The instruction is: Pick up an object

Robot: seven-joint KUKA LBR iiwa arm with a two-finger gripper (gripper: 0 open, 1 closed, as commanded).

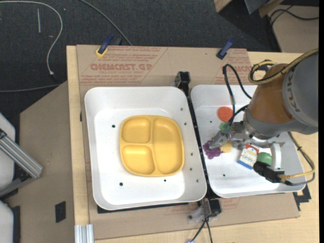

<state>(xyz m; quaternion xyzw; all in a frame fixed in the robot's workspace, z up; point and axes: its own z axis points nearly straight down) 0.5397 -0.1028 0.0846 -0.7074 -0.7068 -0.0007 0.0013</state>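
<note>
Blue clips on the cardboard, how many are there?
2. One blue clip sits on the cardboard's back edge above the left bin; the other clip is above the right bin. The arm might hide more.

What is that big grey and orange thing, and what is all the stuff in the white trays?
That is a robot arm. A computer moves it, and its job is to pick something up. The picture comes from one camera above the bench, looking down at a slant.

There are two white bins side by side. The left bin holds a yellow plate with three sections. The arm reaches into the right bin, where small toys lie: an orange-red round one, a purple one, a little blue and white box and a green piece.

Its gripper is down among the toys. I can't tell whether it has grabbed anything.
</note>
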